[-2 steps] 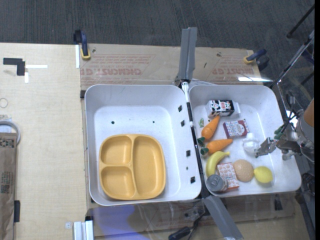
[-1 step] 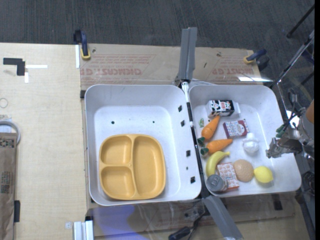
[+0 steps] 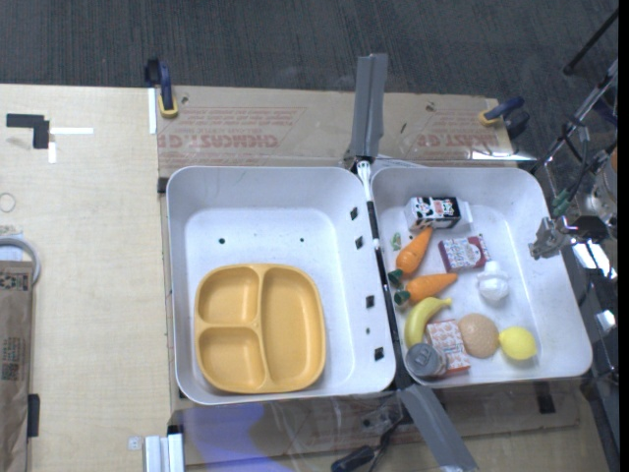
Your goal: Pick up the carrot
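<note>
Camera view: dark carpet behind pale wood bench, yellow divided plate in L bin, two carrots at R bin's L side w/ other toy food, gripper at R rim, grip state can't tell.

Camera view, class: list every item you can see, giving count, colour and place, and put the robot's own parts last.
Shallow plastic bins: two, white, side by side on the bench.
Divided plastic plate: one, yellow, left bin.
Toy carrots: two, orange, right bin's left side.
Toy banana: one, yellow, below the carrots.
Toy lemon: one, yellow, right bin's near right corner.
Small milk carton: one, black-and-white, right bin's far side.
Round metal can: one, grey, near edge.
Tool: one, grey, over the right bin's right rim.
</note>
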### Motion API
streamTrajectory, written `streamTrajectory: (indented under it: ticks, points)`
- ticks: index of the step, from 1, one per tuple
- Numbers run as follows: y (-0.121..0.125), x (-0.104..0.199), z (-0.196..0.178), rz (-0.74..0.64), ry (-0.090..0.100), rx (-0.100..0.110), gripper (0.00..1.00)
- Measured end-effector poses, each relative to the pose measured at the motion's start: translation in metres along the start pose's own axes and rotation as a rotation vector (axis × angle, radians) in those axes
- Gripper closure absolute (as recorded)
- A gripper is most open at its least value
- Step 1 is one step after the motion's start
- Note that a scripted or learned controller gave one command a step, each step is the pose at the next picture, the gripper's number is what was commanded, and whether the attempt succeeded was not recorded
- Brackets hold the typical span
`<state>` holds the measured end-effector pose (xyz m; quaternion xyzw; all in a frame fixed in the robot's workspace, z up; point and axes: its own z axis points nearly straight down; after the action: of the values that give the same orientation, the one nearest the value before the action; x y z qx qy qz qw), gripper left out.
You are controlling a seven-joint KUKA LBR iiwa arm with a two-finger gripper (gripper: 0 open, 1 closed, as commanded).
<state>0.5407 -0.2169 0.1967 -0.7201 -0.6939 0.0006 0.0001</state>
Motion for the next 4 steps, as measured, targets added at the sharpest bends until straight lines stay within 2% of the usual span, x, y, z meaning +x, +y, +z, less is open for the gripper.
streamTrajectory:
  ticks: [1, 2, 3, 4]
  points:
    - [-0.009, 0.066, -0.071, -0.038, 0.000, 0.000, 1.00]
    - [-0.008, 0.066, -0.079, -0.040, -0.001, 0.003, 1.00]
    - [0.011, -0.003, -0.040, 0.132, 0.000, 0.002, 1.00]
    - [0.088, 0.005, -0.080, 0.069, -0.001, 0.000, 1.00]
